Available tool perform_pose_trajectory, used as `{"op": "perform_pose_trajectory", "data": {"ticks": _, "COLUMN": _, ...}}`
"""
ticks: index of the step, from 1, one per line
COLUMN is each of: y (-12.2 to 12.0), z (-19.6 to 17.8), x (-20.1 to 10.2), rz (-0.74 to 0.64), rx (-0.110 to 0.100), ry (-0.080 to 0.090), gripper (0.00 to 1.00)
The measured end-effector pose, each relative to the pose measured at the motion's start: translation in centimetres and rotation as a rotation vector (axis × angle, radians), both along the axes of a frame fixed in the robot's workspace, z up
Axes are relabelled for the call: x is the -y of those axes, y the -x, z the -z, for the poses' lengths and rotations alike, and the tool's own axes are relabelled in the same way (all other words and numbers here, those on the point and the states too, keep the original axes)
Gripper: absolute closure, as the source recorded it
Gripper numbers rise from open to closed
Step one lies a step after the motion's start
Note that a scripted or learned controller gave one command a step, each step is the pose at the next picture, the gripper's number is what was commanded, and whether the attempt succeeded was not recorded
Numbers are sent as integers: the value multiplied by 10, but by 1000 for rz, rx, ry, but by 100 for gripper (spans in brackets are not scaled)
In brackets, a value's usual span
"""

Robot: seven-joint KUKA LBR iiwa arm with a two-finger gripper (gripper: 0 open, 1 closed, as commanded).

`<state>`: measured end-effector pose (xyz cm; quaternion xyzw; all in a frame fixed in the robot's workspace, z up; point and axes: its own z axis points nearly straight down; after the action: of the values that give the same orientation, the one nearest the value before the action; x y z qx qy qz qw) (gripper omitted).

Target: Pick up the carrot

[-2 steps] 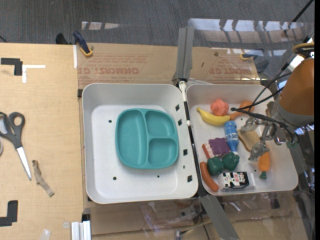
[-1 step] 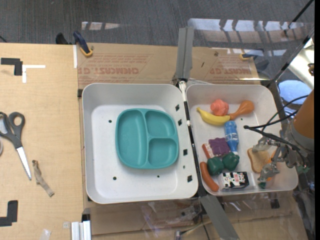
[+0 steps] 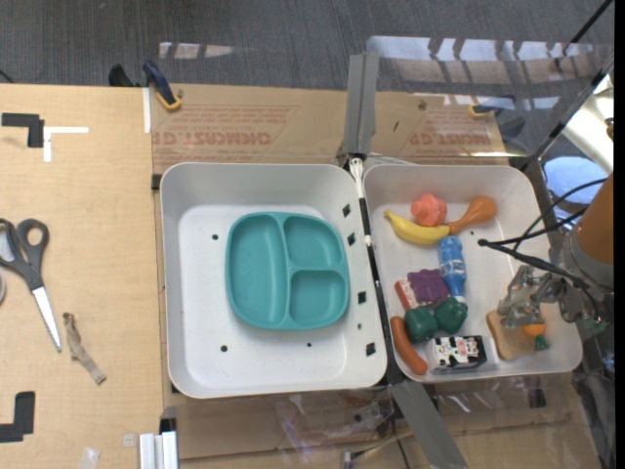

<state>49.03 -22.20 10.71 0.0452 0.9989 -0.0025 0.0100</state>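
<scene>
teal tray point(image 3: 288, 270) in left bin point(image 3: 186, 291); hand point(image 3: 524, 306), grip unclear, over carrot point(image 3: 534, 334) in right bin point(image 3: 391, 189)

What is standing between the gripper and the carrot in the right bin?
Nothing visible does. The gripper hangs right beside the carrot, which lies at the edge of a tan slice, apart from the other toys.

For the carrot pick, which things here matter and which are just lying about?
Job in hand:
two-finger gripper
small orange carrot with green top, right beside the gripper
shallow white right bin

Lying about:
yellow toy banana
blue plastic bottle
teal divided plate
grey-handled scissors
</scene>
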Motion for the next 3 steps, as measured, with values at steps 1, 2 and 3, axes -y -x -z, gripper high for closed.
{"op": "perform_pose_trajectory", "data": {"ticks": 1, "y": 11, "z": -62, "x": -41, "rz": 256, "rx": -16, "ry": -8, "gripper": 100}}
{"op": "perform_pose_trajectory", "data": {"ticks": 2, "y": 11, "z": -95, "x": -91, "rz": 339, "rx": -15, "ry": -9, "gripper": 100}}
{"op": "perform_pose_trajectory", "data": {"ticks": 3, "y": 11, "z": -145, "x": -141, "rz": 264, "rx": -15, "ry": -9, "gripper": 100}}
